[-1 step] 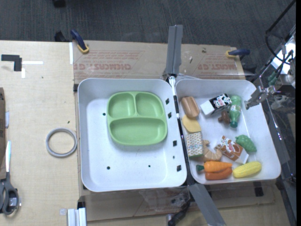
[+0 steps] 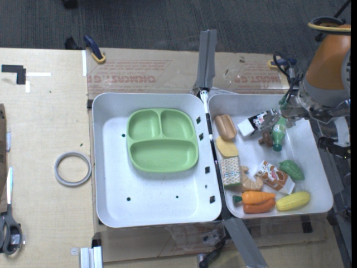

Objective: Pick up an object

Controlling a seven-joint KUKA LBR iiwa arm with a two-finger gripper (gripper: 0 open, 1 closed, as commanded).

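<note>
Green bottle (image 2: 278, 134) sits directly under our gripper (image 2: 284, 115), upright-ish in the right bin (image 2: 312, 149); finger state we cannot tell.

One fixed camera looks down at a slant on both white bins (image 2: 100, 166), seemingly from moderate height.

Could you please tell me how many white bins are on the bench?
2: the left bin holds a green plate; the right bin holds the toy food, with the gripper above it.
</note>
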